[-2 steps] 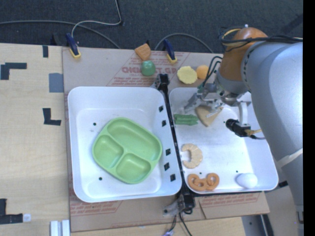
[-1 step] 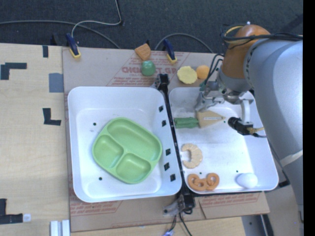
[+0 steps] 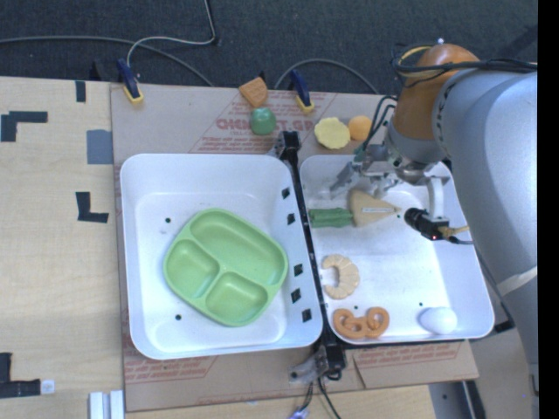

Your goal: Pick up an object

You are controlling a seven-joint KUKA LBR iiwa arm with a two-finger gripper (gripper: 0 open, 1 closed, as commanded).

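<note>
My gripper hangs over the far part of the right bin, open with nothing between its fingers. Just below it on the bin floor lies a beige cone-shaped piece, its tip pointing right. A green cylinder lies against the cone's left end. Nearer the front are a pale round ring-shaped piece, a brown pretzel and a white egg. The grey arm with its orange band comes in from the right and hides the bin's far right corner.
The left bin holds a green divided plate. Behind the bins on the cardboard sit an orange wedge, a green ball, a yellow fruit and an orange. A black divider separates the bins.
</note>
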